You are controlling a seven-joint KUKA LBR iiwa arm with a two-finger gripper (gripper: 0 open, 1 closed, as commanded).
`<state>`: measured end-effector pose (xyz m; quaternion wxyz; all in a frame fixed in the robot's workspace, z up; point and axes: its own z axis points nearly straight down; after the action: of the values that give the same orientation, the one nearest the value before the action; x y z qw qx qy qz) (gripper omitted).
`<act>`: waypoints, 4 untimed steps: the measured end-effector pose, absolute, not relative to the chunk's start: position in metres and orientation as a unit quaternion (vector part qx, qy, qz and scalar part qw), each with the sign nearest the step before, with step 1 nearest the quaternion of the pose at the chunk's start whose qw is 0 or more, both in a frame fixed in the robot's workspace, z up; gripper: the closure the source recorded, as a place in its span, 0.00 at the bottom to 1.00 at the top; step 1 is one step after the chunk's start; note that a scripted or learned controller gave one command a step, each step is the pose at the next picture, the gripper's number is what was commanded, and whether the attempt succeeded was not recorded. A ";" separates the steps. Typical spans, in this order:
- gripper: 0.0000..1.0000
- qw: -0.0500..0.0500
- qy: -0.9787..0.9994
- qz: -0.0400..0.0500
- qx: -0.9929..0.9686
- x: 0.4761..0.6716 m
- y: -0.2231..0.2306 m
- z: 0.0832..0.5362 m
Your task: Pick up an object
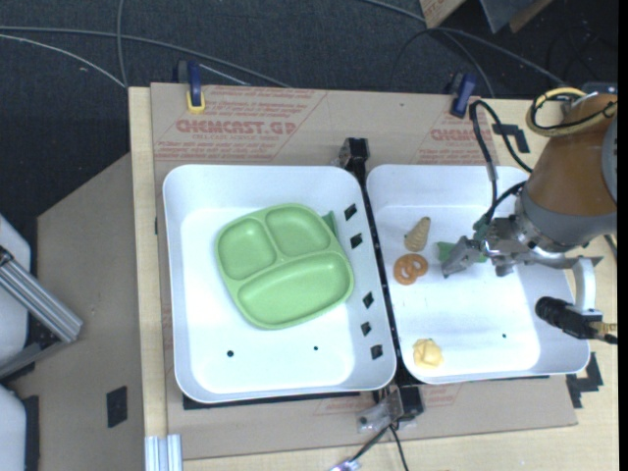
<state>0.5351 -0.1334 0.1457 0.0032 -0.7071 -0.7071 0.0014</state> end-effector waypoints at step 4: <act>1.00 -0.003 -0.708 -0.002 -0.707 0.533 -0.139 0.241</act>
<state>0.5334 -0.1387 0.2415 -0.0031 -0.7067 -0.7075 -0.0018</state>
